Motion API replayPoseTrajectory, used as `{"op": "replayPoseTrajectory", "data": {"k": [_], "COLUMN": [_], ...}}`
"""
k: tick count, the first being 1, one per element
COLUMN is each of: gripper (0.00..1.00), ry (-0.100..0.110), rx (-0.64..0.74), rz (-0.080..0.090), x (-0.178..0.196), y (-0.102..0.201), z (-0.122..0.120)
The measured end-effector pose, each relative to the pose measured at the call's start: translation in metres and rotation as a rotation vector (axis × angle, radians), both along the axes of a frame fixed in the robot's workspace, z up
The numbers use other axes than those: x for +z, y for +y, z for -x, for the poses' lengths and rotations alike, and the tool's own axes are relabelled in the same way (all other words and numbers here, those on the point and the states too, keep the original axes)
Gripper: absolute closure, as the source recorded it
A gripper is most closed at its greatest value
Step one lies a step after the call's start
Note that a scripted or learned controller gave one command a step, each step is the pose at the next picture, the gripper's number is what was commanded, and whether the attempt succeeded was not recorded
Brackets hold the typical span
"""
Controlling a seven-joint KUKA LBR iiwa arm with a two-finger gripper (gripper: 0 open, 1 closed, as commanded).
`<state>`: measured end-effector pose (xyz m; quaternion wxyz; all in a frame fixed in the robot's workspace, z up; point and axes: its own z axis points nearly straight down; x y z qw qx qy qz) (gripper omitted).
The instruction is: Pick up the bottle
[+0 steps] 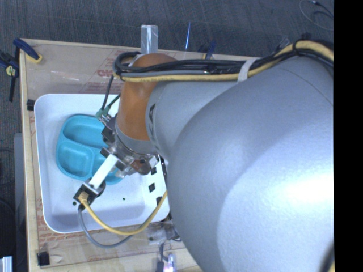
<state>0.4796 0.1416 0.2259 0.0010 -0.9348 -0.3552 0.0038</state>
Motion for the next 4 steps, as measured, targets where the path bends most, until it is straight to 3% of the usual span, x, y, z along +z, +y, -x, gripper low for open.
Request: {"op": "replayPoseTrajectory", "data": {"k": [1,2,3,4], "gripper": [1.0,1.0,0.0,0.0], "ry": [0.001,0.0,0.0,-0.001], "rx": [0.052,-0.114,-0.115,-0.191], "rz": [-0.001,0.002,0.002,0.0], "x": [0.011,-0.007,-0.007,0.047], "y": [-0.022,0.027,0.027,-0.044], "z": [0.002,0.004,0.004,0.003]}}
